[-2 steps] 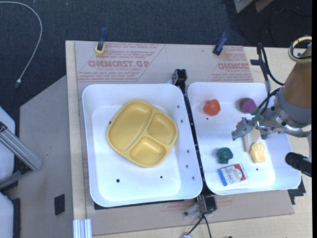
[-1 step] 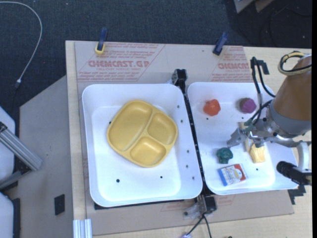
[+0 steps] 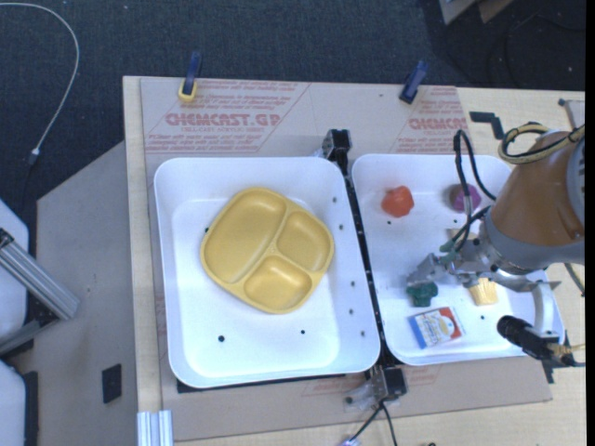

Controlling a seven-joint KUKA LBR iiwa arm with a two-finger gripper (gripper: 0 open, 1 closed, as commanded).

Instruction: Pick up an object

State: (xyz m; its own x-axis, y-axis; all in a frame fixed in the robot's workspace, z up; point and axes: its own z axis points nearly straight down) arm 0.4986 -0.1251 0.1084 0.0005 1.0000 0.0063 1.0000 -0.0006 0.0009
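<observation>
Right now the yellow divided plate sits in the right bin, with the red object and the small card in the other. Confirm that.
Not quite: the camera view shows the yellow divided plate in the left bin. The red object and small card lie in the other, the right bin.

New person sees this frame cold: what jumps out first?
The yellow divided plate, lying alone in the left bin. Next, the arm's orange band over the right bin, its pincer low among small items: a red object, a green piece and a small printed packet.
</observation>
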